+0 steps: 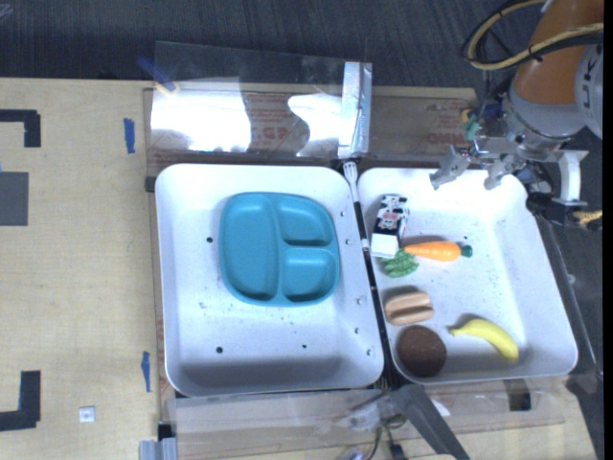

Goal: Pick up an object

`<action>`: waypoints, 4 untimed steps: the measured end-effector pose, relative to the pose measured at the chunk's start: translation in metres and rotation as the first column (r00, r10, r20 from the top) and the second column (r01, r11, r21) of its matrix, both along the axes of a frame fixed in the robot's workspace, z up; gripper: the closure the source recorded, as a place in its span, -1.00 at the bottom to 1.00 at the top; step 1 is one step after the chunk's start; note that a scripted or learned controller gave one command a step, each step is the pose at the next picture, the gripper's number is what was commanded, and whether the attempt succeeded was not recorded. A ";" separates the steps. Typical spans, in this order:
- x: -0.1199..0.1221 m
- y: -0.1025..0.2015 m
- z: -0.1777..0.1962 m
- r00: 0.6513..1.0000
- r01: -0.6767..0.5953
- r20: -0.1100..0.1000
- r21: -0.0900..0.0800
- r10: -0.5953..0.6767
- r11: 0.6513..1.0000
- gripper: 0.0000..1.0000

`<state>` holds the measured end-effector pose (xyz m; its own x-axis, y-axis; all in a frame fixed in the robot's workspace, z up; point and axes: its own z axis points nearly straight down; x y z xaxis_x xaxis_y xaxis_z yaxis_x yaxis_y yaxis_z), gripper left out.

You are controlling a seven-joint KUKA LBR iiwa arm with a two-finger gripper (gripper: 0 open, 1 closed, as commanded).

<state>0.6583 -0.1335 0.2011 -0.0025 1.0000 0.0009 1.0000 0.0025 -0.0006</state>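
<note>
My gripper hangs over the back edge of the right bin, its two fingers spread open with nothing between them. In that bin lie an orange carrot, a small black-and-white toy car, a white block, a green leafy piece, a hot dog bun, a brown round cookie and a yellow banana. All of them rest in front of and to the left of the gripper, apart from it.
The left bin holds a blue divided plate. A clear plastic panel stands behind the left bin. Yellow cables loop above the arm's wrist at the back right. A wooden bench surface lies to the left.
</note>
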 end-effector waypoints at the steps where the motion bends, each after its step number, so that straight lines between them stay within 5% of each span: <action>1: -0.025 0.027 -0.085 0.999 0.051 0.013 -0.005 -0.051 0.999 -1.00; 2: -0.017 0.015 -0.097 0.999 0.043 0.029 -0.008 -0.043 0.999 -1.00; 3: -0.027 0.014 -0.115 0.997 0.075 0.002 -0.001 -0.075 0.997 -1.00; 4: -0.025 0.013 -0.102 0.997 0.075 0.009 -0.002 -0.075 0.997 1.00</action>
